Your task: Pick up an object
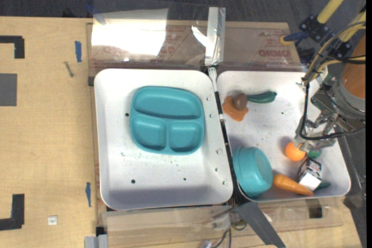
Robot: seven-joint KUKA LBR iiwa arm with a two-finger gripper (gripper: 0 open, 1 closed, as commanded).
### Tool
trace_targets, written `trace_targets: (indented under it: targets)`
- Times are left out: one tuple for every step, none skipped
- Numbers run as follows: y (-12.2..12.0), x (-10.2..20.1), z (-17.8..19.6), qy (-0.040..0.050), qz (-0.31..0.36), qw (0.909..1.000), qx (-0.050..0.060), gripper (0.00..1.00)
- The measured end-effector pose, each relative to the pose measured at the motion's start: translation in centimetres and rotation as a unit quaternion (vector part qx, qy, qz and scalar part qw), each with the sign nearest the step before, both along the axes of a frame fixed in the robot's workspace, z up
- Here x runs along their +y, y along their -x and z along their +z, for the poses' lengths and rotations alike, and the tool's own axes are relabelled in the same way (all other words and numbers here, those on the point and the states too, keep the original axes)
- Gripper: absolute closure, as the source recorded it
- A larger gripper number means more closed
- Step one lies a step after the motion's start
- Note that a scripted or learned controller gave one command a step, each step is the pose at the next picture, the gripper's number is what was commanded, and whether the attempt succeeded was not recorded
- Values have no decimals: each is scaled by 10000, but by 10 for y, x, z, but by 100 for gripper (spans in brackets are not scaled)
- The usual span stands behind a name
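Two white bins sit side by side on the desk [40,125], and the arm [349,96] comes in from the right edge, its orange band just showing above the wrist. The claw [314,135] hangs low over the right bin [273,119], close to that bin's right wall, and from this angle I cannot tell whether it is spread or pressed together, the metal parts and cables there blur into one another. Just below the claw lies a small orange ball [294,151], touching or nearly touching the claw's tip. Further down, toward the front right corner, a carrot [290,184] lies flat, with a small white and black box [311,174] just beside it. A teal bowl [253,171] rests tilted against the bin's front left corner. Up at the back of that bin sits a brown and orange lump [236,105], with a teal spoon-like piece [261,97] right next to it. Over in the left bin [110,171], a teal divided plate [167,119] lies flat in the middle, three compartments facing up.
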State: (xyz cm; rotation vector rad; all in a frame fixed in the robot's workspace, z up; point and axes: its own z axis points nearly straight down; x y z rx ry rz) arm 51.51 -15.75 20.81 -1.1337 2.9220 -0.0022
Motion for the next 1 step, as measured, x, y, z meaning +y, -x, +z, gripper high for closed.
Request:
trace_targets:
  targets:
    - [1, 1, -2, -10, 6, 10000, 18, 0]
